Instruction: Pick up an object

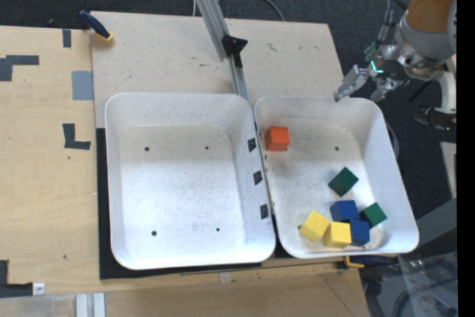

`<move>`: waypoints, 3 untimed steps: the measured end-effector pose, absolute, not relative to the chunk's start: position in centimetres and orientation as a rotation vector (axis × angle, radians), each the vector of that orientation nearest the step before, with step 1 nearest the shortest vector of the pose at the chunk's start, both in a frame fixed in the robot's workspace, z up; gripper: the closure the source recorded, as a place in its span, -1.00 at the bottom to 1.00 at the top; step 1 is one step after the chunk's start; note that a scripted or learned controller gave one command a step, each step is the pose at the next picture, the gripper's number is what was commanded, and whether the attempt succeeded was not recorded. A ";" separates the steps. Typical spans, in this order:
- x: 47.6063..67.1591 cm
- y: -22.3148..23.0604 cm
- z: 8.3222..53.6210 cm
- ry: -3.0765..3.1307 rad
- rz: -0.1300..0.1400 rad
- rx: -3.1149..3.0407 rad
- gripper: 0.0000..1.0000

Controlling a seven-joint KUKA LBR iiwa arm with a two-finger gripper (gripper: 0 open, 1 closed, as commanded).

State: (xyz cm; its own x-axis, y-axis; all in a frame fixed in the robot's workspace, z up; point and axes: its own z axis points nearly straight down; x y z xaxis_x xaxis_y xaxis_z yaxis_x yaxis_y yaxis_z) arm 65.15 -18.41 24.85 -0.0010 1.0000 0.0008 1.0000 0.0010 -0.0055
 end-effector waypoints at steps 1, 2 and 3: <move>65.2 -18.4 25.2 -2.224 0.003 -2.219 -1.00; 64.9 -19.4 19.7 -2.219 0.008 -2.218 -1.00; 65.4 -19.1 15.1 -2.221 0.007 -2.216 -1.00</move>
